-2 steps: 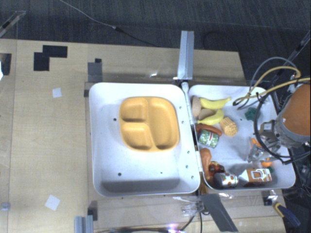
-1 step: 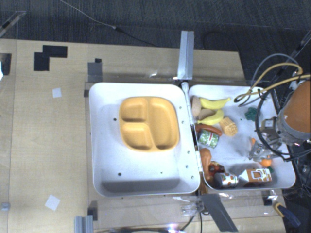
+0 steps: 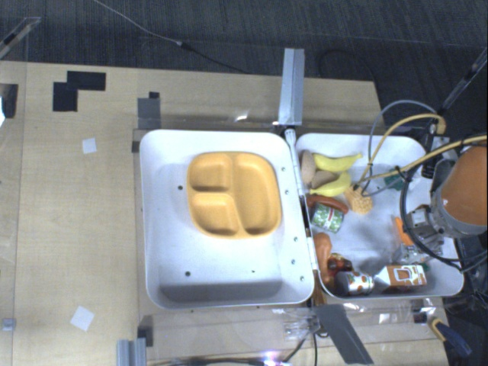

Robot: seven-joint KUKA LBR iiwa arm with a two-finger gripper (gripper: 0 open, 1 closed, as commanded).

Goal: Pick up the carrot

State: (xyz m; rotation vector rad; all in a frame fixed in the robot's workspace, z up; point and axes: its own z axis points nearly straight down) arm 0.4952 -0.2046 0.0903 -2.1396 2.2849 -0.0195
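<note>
While arm [image 3: 463,193] overhangs right bin [image 3: 381,145], carrot [image 3: 398,227] beneath

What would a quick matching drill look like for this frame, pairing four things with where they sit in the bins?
Things:
1. yellow divided tray
2. bananas
3. green can
4. small carton

Places:
A. near corner of the right bin, below the arm
B. middle of the left bin
C. far end of the right bin, by the divider
D. along the right bin's left wall, midway down

Pairs: 1-B, 2-C, 3-D, 4-A
</note>
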